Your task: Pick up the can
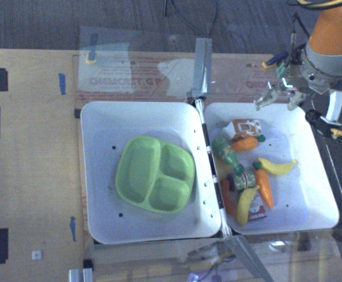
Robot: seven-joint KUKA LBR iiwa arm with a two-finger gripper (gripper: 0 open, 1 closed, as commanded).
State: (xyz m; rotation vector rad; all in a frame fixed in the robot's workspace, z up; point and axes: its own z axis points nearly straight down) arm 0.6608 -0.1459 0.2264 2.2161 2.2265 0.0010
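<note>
The can point(245, 180) is small and dark with a greenish label. It lies on its side in the middle of the right bin point(312, 192), wedged between a green bottle point(224, 151) and an orange carrot point(265, 188). My gripper point(280, 100) hangs over the far edge of the right bin, well behind the can and a little to its right. Its fingers are spread open with nothing between them.
A yellow banana point(278, 167), a second banana point(245, 205), another carrot point(245, 144), an orange-and-white carton point(245, 127) and a red packet point(257, 214) crowd round the can. The left bin point(97, 128) holds a green divided tray point(155, 174).
</note>
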